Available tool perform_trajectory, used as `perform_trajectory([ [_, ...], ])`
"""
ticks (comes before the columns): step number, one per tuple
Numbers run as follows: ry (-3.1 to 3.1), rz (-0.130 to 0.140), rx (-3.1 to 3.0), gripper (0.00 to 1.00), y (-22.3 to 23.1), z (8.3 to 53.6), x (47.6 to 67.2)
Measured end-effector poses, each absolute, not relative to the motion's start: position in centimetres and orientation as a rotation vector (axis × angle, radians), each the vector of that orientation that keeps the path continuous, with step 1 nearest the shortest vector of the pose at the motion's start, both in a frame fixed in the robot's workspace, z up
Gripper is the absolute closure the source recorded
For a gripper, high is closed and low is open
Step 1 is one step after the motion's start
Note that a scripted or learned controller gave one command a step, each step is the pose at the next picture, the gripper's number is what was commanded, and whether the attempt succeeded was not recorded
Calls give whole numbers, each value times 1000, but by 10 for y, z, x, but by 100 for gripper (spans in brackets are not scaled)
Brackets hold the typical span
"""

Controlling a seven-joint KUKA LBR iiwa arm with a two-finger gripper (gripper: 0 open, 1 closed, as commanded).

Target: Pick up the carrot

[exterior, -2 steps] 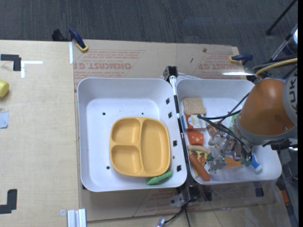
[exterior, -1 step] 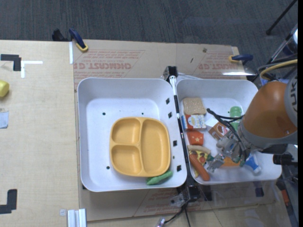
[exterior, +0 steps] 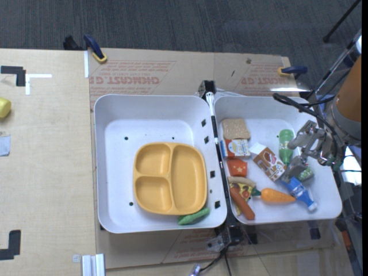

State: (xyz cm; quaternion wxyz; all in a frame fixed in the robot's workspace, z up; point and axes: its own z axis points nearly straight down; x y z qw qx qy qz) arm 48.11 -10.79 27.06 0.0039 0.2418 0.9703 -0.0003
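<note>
The carrot [exterior: 277,197] is orange with a small green end and lies flat near the front of the right bin [exterior: 325,211]. Its left end is next to a multicoloured toy [exterior: 244,187], and a blue bottle [exterior: 302,193] lies just to its right. My gripper [exterior: 293,157] hangs over the right side of this bin, up and to the right of the carrot and well apart from it. Its fingers [exterior: 301,138] are spread and point left, with nothing between them.
The right bin also holds a green bottle [exterior: 286,144], a brown packet [exterior: 269,163], a cracker [exterior: 236,129], a red-and-white carton [exterior: 238,148] and a red sausage [exterior: 242,204]. The left bin [exterior: 109,154] holds a yellow divided plate [exterior: 171,177] and a green pod [exterior: 194,216].
</note>
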Motion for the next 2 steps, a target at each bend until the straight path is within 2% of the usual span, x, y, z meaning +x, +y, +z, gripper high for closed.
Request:
perform_trajectory([
  [1, 3138, 0, 42, 0, -106, 182, 480],
  [2, 3128, -1, -227, 0, -119, 92, 480],
])
